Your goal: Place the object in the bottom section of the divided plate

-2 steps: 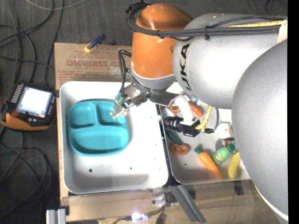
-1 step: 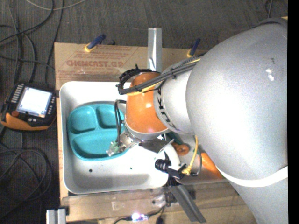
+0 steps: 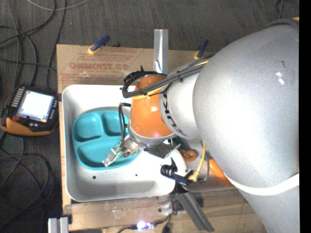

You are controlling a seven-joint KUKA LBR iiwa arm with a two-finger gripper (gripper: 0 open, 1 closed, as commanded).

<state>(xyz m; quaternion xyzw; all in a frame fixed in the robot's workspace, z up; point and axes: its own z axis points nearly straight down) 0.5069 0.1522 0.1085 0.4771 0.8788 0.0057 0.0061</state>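
Note:
A teal divided plate (image 3: 91, 152) lies in the left white bin (image 3: 97, 186), with two small sections at the top and one long section at the bottom. My gripper (image 3: 114, 157) hangs low over the right end of that bottom section, under the orange wrist band (image 3: 146, 118). Something small and pale green shows at its tip, but I cannot make out whether it is held. The big grey arm hides most of the right bin.
Orange objects (image 3: 190, 154) peek out from under the arm in the right bin. A teach pendant (image 3: 31, 110) lies on the floor to the left. Blue clamps (image 3: 98, 43) hold the cardboard-topped bench (image 3: 87, 67) at the back. Cables run across the floor.

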